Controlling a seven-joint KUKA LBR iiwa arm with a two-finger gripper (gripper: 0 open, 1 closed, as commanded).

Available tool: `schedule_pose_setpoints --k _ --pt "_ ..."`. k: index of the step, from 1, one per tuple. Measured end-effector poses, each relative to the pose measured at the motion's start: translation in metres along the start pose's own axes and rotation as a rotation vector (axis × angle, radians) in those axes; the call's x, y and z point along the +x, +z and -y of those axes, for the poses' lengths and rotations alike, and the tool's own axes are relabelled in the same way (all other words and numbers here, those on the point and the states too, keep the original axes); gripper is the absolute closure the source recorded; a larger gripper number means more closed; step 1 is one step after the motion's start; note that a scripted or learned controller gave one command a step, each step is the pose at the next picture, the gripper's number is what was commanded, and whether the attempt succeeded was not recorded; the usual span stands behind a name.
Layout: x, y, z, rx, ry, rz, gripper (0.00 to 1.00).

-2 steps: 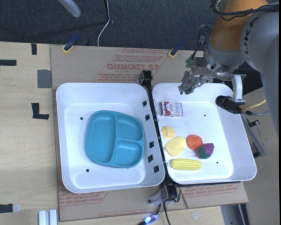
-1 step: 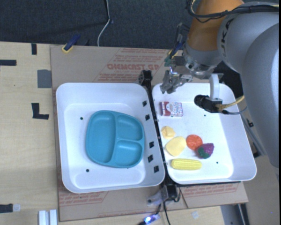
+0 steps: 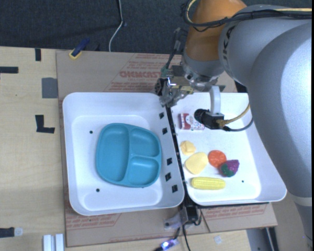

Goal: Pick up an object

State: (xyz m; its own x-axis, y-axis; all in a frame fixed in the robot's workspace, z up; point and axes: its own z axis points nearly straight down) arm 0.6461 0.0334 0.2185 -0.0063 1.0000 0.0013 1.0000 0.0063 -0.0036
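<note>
A teal plate (image 3: 128, 155) lies in one white bin (image 3: 78, 114); yellow corn (image 3: 208, 183) and an orange tomato (image 3: 216, 157) in the other.

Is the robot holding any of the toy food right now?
It cannot be told. The gripper hangs over the bins' shared edge, and the toy corn, tomato and other pieces lie in the right bin.

The grey arm (image 3: 275, 67) comes in from the right, its thick rounded links taking up the upper right corner. Just behind and above the end effector sits the orange band (image 3: 212, 22), a bulbous segment above the wrist. Below the band the wrist narrows to a metal flange, and the end effector (image 3: 170, 92) hangs from it, pointing down and slightly to the left. A black cabled fitting (image 3: 208, 118) juts out below and to the right of the end effector.
</note>
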Motion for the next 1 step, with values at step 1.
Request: schedule_pose_setpoints --k 1 --pt "0.0574 0.0082 0.0074 0.000 -0.001 0.000 1.00"
